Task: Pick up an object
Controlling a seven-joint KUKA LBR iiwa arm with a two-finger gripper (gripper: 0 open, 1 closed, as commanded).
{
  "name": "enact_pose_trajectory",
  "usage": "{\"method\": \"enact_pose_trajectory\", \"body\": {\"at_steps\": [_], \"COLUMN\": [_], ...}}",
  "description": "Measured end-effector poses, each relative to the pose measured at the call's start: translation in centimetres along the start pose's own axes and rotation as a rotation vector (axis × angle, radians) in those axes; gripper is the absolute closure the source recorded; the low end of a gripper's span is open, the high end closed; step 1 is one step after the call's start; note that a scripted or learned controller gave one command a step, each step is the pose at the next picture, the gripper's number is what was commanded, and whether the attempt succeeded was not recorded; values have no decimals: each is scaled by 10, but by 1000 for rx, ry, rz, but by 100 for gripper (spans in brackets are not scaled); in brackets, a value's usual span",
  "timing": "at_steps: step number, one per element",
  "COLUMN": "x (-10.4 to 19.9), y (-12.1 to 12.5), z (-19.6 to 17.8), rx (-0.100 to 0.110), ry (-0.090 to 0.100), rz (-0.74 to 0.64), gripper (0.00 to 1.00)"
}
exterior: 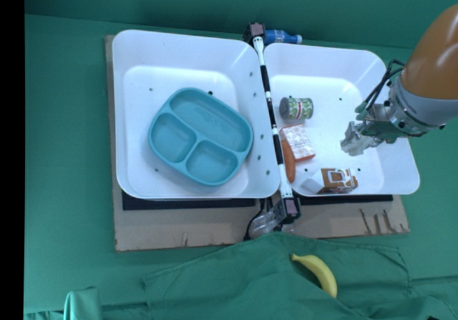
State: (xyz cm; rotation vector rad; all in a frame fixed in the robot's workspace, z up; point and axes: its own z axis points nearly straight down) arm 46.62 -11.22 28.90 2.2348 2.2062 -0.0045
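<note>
We see the arm [429, 75] over the right bin [336, 61], gripper [356, 141] hanging above bare floor near its right edge. We can't tell how the jaws stand; nothing is visibly held. Candidates sit along that bin's left edge: can [296, 107] lying on its side, packet [298, 143] just below it, carrot [289, 162] against the left wall. Carton [338, 180] lies by the near edge. Left bin [136, 54] carries a teal plate [200, 137] in the middle. Banana [317, 271] rests on the cloth [236, 283] off the bench's near edge.
</note>
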Motion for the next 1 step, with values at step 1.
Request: {"method": "enact_pose_trajectory", "body": {"at_steps": [1], "x": [-7], "y": [-8], "z": [-55], "rx": [-12], "ry": [-1], "rz": [-6], "gripper": [100]}}
